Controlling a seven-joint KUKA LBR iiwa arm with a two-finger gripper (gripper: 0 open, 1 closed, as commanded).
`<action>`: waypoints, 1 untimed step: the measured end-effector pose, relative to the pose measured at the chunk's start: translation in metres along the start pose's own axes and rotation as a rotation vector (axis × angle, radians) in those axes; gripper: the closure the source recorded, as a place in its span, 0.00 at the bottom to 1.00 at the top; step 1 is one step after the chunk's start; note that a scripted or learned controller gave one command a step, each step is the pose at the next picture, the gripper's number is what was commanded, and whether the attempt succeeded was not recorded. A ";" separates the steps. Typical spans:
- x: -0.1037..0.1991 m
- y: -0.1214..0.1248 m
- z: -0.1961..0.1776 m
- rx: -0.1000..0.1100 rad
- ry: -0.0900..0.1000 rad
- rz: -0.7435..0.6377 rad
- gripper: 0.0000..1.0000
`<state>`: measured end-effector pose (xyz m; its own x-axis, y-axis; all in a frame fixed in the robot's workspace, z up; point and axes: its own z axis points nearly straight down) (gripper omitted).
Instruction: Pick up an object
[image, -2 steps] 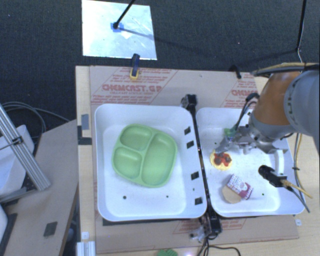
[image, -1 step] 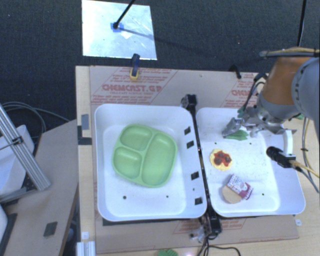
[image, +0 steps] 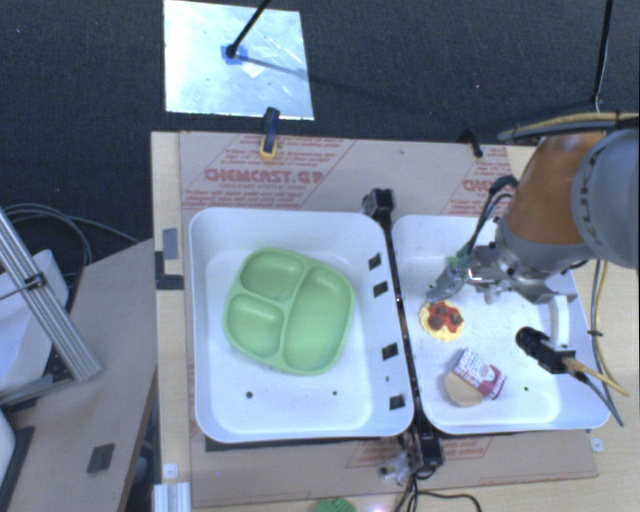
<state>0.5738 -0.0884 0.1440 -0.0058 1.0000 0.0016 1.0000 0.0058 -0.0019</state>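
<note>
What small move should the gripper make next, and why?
Probably lower a little onto the yellow and red toy. The gripper hangs just above that toy in the right bin, with nothing seen between its fingers; the red packet lies farther off.

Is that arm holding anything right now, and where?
Cannot be told: the gripper hangs just above the yellow-and-red toy, but no grip shows.

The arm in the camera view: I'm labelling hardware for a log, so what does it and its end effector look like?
The arm is a thick rounded grey body with a broad orange band above the wrist. Dark cables loop along its side down towards the wrist. The end effector is a small metallic grey assembly with a green spot near its tip.
</note>
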 end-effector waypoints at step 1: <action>-0.045 0.059 -0.012 -0.011 -0.005 0.004 0.00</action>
<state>0.6334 -0.1331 0.1559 -0.0017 1.0000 -0.0034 1.0000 0.0018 0.0088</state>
